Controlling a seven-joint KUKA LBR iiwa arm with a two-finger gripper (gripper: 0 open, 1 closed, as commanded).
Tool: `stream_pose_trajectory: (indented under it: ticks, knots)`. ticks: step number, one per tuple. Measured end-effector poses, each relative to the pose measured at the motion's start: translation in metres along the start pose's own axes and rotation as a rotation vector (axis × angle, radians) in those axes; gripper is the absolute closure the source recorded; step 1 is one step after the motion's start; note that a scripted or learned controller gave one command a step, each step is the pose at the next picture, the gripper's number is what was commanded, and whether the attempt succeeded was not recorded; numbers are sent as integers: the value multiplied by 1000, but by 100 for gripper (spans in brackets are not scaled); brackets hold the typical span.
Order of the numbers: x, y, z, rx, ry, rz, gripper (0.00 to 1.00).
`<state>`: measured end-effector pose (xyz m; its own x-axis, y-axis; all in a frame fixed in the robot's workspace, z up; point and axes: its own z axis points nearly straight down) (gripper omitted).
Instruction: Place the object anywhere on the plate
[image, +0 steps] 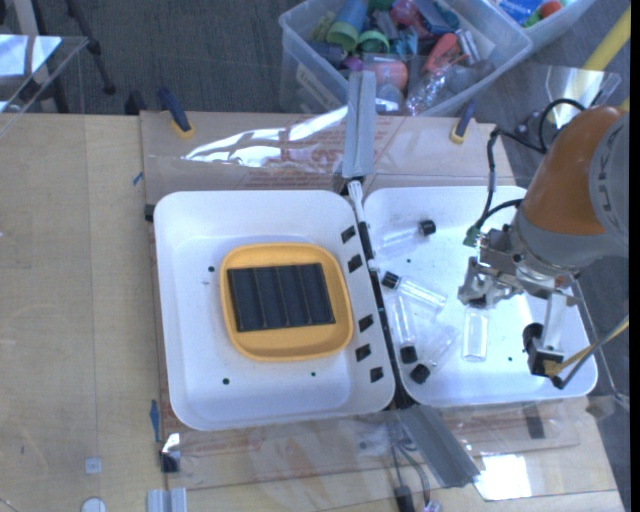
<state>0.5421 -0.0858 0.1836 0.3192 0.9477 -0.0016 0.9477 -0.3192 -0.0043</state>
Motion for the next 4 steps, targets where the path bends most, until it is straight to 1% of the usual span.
stream_pose_trajectory:
  ticks: [1,2,3,4]
  knots:
    - [70,24,-48,-4,0,-157,100]
    - [113,83,-88,-6,0,-353,100]
    - [119,60,-36,-1,0,-607,100]
    - [132,68,-57,-9,-1,-843,100]
